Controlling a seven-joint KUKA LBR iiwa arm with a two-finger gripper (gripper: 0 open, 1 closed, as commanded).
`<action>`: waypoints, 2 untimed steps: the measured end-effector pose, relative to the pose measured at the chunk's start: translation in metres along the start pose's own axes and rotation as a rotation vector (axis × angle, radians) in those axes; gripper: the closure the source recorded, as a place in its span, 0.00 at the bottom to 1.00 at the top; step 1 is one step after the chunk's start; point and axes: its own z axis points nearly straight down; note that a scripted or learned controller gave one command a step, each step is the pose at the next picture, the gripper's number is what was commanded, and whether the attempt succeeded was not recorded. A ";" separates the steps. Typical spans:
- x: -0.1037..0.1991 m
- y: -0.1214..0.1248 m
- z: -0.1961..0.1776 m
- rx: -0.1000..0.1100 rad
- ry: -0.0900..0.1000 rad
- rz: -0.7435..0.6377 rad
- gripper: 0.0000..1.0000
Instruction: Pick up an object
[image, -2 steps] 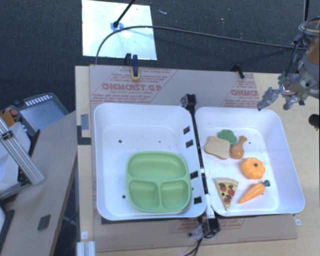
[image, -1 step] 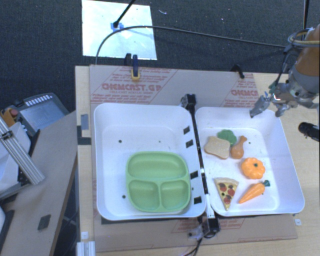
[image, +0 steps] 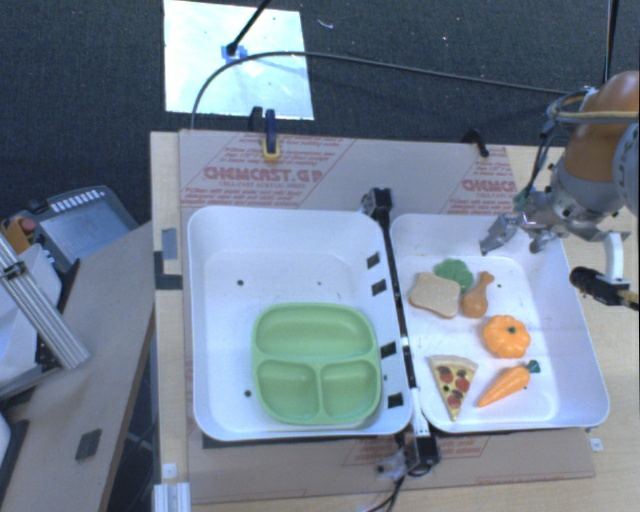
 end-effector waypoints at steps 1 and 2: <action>0.001 0.000 0.052 -0.002 -0.001 0.000 0.00; 0.000 0.002 0.037 -0.009 -0.003 -0.002 1.00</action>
